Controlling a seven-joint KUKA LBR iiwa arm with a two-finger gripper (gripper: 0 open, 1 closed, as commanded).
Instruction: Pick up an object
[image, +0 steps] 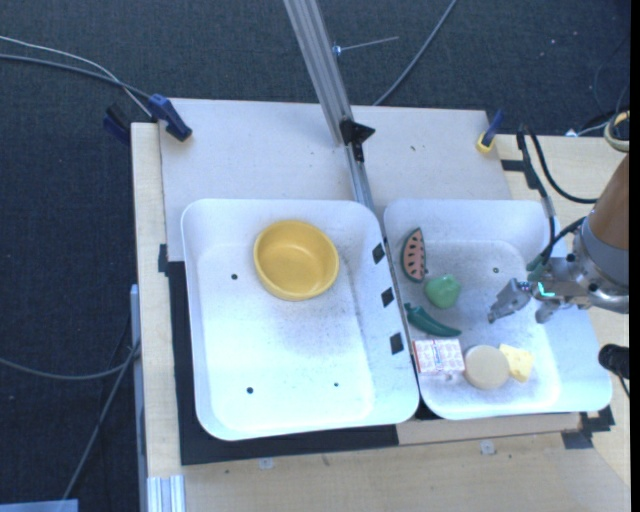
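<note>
Hovering over the right bin (600, 400), near its right edge, the gripper (522, 303) hangs with fingers spread apart and nothing between them; the arm (612, 235) enters from the bench's right side. Against that bin's left wall lies a watermelon slice (414, 254); just below it sits a green ball-like piece (443, 291), then a dark green pepper (432, 320); along the front edge sit a small printed box (438, 356), a pale round object (487, 367) and a yellow chunk (518, 362), touching. A yellow bowl (295, 259) stands upright near the left bin's (215, 400) back edge.
</note>
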